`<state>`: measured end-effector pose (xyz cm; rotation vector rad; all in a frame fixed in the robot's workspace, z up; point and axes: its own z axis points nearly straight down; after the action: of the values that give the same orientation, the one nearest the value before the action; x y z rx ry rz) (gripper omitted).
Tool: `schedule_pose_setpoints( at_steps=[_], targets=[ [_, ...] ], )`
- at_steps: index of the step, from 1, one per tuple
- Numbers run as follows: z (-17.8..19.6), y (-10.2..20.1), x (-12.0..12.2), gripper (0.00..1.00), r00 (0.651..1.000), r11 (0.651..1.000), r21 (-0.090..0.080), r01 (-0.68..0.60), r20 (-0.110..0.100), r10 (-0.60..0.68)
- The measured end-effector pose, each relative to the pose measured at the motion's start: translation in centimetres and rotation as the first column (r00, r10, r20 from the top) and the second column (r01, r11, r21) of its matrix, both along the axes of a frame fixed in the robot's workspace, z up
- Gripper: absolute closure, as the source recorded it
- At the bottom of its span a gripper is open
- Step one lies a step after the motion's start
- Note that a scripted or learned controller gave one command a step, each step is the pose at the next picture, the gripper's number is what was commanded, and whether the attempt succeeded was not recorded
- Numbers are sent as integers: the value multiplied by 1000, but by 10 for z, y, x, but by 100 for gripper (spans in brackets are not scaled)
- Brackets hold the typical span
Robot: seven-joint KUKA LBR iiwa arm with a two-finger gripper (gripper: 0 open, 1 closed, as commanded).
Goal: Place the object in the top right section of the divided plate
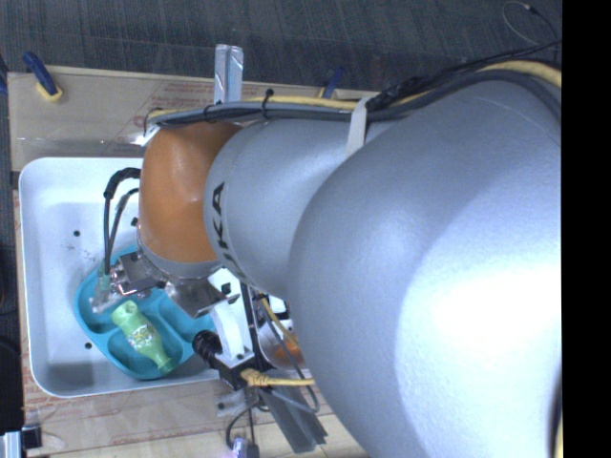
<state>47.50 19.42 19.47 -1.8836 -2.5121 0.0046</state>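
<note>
The blue divided plate is taken as the landmark; it lies in the left white bin, toward that bin's near wall. A green bottle-shaped object is seen lying on its side inside the plate, along what looks like a ridge between sections. The gripper is poised directly over the plate's far edge, just beyond the bottle's cap end. Whether the bottle is pinched or merely lies beneath cannot be told, because the wrist hardware covers the contact area; the pincer's state is likewise left undetermined.

For the step in hand to be done well, the bottle should be settled wholly inside the plate's top right section, not left straddling a divider. A release is best made low over the plate so that the rounded body is not sent rolling into a neighbouring compartment, and the withdrawal should be straight up, so that the plate is not dragged.

The arm is stretched in from the right of the plate, its grey links massed above the bench, the orange band bent downward so that the wrist is pointed steeply at the plate.
</note>
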Motion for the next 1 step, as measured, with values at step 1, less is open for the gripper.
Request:
schedule_pose_setpoints(
  at_steps=[1],
  targets=[
    [177,12,17,0,966,966,0,258,1,-258]
  ],
)
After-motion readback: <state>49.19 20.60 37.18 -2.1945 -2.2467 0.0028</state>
